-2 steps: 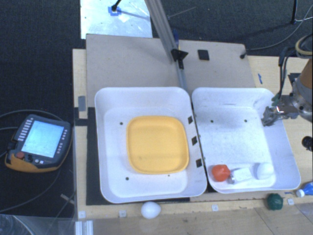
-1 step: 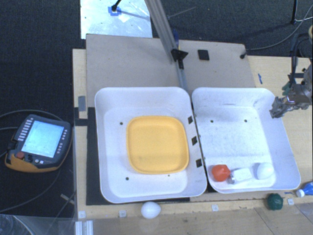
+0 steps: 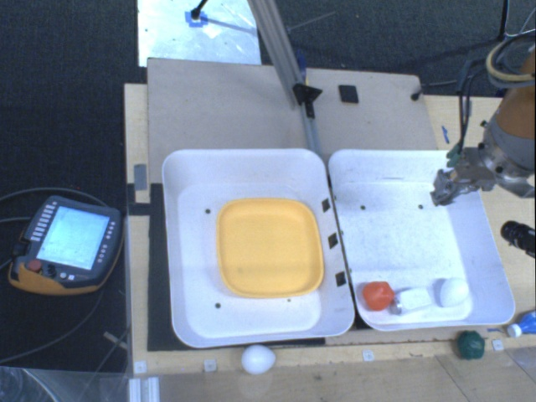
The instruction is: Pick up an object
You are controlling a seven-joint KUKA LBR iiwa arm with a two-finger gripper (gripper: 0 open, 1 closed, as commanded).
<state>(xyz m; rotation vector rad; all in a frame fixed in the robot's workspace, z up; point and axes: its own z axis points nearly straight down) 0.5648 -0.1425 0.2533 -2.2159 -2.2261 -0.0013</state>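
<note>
Two white bins side by side on the bench (image 3: 251, 107). Left bin (image 3: 188, 182): a yellow plate (image 3: 270, 247) flat at its middle. Right bin (image 3: 394, 182): three things in a row along the near edge, namely a red object (image 3: 377, 295) toward the near-left corner, a white tube (image 3: 413, 300) just beside it, and a white ball (image 3: 453, 291) toward the near-right corner, close to the tube. Gripper (image 3: 444, 188) over the right bin's far-right part, near its right edge, well apart from the row of three; nothing seen between its fingers, and whether spread or closed cannot tell. Arm in from the right. Outside the bins: a white egg (image 3: 258, 359) on the bench just past the left bin's near edge, a green ball (image 3: 470, 344) off the right bin's near-right corner. Pendant (image 3: 67, 243) on the dark floor, left of the bench.
</note>
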